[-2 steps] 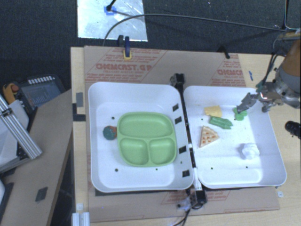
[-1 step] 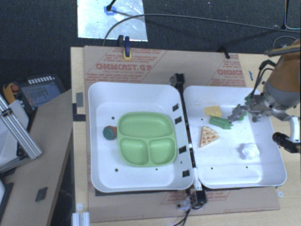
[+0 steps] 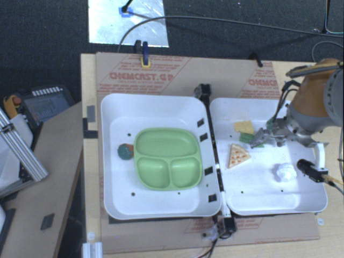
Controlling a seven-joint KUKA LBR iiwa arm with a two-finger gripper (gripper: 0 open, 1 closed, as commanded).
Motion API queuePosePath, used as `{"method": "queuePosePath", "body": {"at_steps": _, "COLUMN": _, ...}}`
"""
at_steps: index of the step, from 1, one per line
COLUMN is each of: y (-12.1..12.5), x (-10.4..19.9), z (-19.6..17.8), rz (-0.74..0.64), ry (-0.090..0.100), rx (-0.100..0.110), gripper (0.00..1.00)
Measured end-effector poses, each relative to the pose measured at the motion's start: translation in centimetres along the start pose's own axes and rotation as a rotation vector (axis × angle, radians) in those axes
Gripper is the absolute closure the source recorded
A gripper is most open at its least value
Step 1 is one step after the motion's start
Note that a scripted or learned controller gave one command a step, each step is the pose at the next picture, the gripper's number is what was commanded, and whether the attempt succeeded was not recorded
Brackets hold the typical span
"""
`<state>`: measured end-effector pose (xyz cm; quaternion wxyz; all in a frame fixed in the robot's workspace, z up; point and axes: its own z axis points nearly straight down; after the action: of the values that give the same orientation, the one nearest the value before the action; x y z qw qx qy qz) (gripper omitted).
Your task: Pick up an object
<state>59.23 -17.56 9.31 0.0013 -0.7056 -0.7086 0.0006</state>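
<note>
The gripper (image 3: 260, 138) hangs low over the right bin (image 3: 269, 200); I cannot tell its grip. Touching its tip lies a green piece (image 3: 246, 137), long axis toward it. Just beside: yellow block (image 3: 243, 127), pizza slice (image 3: 237, 155) pointing right.

Dark carpet floor (image 3: 48, 31) fills the top – a shiny metal sheet (image 3: 127, 14) lies on it, upper left. Cardboard (image 3: 177, 71) covers the wooden bench (image 3: 88, 165).

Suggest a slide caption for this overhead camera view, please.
KUKA arm's end effector over the right bin beside a green item, pizza slice nearby.
</note>
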Motion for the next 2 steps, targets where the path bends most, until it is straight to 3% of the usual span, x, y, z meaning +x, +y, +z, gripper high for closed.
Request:
{"method": "queuePosePath", "body": {"at_steps": 1, "y": 0.2, "x": -0.1, "z": -1.5, "rz": 0.000, "ry": -0.003, "rx": -0.008, "gripper": 1.00}}
{"method": "queuePosePath", "body": {"at_steps": 2, "y": 0.7, "x": 0.0, "z": -7.9, "rz": 0.000, "ry": -0.003, "rx": -0.011, "gripper": 1.00}}
